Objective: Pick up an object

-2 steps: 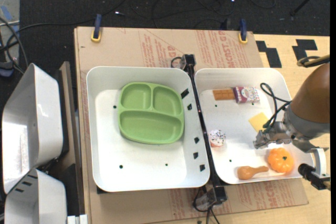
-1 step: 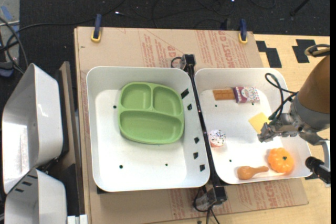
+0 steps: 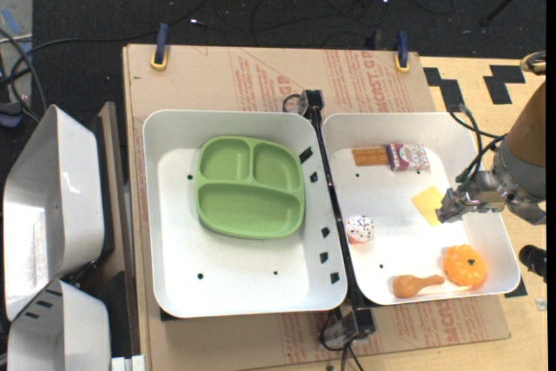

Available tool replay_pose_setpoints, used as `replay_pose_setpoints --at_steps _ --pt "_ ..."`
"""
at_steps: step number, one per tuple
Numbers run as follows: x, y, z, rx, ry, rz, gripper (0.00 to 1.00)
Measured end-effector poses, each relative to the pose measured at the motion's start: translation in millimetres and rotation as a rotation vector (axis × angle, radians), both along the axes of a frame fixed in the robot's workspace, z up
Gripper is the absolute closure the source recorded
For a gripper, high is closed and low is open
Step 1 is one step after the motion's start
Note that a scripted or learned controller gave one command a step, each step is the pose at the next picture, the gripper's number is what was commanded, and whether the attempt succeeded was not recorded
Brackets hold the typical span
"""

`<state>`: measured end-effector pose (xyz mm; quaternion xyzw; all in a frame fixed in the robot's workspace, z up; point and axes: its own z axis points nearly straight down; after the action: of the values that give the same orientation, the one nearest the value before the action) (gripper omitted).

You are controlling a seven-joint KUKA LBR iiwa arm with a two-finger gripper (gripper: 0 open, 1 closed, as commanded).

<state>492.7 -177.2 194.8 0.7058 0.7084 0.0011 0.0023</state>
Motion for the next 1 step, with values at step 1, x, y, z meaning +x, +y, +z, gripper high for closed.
replay_pose_setpoints --at_steps 1 --pt "2.9 6.7 60.7 -0.001 -0.001 0.001 1.0"
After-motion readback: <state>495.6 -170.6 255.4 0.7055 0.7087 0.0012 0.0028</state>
